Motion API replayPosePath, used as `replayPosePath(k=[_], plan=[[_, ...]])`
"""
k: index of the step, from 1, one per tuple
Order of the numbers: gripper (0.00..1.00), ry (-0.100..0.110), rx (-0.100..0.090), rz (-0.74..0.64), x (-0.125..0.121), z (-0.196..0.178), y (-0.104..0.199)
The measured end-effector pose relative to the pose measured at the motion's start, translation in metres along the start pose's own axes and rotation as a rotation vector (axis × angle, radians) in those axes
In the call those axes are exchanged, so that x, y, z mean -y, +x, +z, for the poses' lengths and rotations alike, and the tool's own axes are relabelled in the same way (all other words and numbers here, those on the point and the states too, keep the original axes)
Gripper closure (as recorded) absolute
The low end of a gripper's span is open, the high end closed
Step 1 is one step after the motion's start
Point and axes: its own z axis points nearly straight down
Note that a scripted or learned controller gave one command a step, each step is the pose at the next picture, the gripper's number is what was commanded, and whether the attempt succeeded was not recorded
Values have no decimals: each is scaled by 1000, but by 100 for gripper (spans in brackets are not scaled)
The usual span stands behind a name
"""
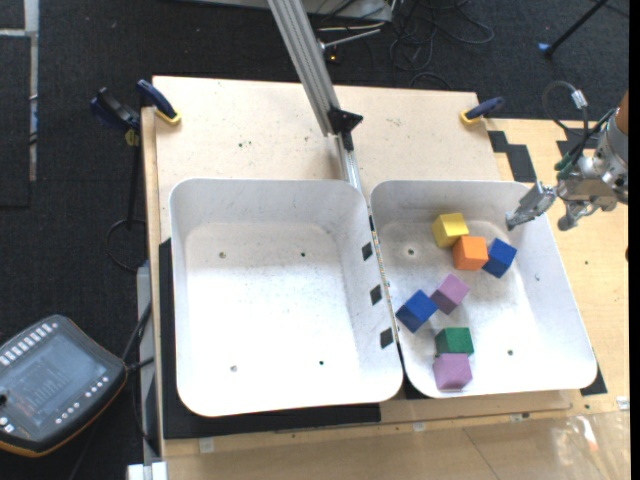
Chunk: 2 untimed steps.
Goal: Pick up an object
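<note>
tool at R bin's far-right rim, fingers spread, nothing betw them | step: approach, no pick yet | near→far: purple cube, green cube, blue cube, orange cube, yellow cube | next: drop lower, move L over blue cube by rim, close

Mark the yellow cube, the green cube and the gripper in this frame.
yellow cube (450,229), camera view, centre of its top face.
green cube (455,341), camera view, middle of its top face.
gripper (546,208), camera view, between its two fingertips over the right bin's far rim.
</note>
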Motion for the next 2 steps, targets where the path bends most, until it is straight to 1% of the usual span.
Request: replayPosePath(k=[1,2], plan=[[0,1,1,-1,0,0,0],[0,7,-2,2,3,64,3]])
